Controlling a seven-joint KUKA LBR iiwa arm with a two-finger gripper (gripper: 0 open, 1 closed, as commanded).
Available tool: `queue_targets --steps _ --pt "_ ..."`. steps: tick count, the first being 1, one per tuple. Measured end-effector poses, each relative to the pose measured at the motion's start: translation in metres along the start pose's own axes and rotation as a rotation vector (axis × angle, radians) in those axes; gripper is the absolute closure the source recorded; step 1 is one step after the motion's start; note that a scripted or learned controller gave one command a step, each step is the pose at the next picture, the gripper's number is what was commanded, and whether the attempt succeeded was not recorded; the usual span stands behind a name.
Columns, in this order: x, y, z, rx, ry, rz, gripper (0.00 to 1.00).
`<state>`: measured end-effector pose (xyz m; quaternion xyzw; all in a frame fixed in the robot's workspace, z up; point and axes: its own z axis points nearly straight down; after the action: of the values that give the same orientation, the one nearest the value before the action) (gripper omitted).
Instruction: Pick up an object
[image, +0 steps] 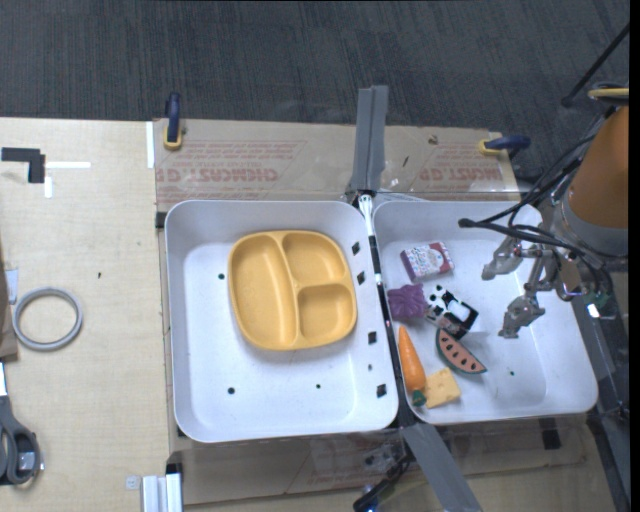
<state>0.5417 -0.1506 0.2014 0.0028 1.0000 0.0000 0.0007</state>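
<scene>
Your end effector (512, 292) is hovering over the right part of the right bin (560, 395) with its fingers spread and nothing between them. The toys are sitting in that bin's left part, well apart from it: a pink packet (427, 261), a purple piece (405, 301), a black-and-white cow (451, 308), a watermelon slice (459, 354), a carrot (410, 362) and a cheese wedge (442, 388). In the left bin (200, 395) a yellow divided plate (292, 288) is lying flat. On the desk (80, 400) a grey ring (44, 318) is resting.
</scene>
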Motion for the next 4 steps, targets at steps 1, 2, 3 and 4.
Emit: queue_targets --steps 1,2,3,4 --pt "0.013 0.016 0.080 0.003 -0.012 0.294 0.00" --pt "0.010 0.016 0.069 0.003 -0.021 0.290 1.00" --pt "0.010 0.017 0.069 0.003 -0.021 0.290 0.00" --pt "-0.063 0.010 0.106 0.001 -0.005 0.560 0.00"
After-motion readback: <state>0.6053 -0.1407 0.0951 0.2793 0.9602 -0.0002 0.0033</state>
